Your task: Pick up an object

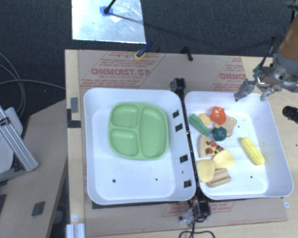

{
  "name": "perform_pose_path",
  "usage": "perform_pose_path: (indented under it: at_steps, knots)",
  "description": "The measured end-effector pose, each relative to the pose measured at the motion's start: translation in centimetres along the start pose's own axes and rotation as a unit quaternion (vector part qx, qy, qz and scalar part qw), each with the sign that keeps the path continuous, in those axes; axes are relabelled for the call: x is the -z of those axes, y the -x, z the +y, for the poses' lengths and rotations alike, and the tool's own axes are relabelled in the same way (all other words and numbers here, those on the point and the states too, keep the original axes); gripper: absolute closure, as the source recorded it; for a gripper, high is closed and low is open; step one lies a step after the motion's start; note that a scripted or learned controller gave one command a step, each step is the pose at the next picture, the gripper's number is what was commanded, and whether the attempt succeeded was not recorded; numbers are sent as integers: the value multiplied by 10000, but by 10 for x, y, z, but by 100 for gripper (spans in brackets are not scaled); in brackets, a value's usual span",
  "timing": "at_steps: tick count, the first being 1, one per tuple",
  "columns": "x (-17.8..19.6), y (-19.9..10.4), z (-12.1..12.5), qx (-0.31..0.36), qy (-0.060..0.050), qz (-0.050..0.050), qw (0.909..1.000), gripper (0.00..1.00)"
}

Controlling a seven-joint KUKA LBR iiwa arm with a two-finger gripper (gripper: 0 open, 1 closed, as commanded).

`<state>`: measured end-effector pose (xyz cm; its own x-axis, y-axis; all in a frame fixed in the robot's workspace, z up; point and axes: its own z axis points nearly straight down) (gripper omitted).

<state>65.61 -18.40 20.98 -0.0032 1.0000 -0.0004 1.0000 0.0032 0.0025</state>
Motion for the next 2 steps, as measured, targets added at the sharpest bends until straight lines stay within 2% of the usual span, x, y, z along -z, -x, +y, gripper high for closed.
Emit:
perform_pose_path:
  at_steps: [1, 2]
  knots:
    - [-40, -54, -32, 24, -32, 18, 10000, 0]
    - [-125, -89, -24, 18, 27, -8, 10000, 0]
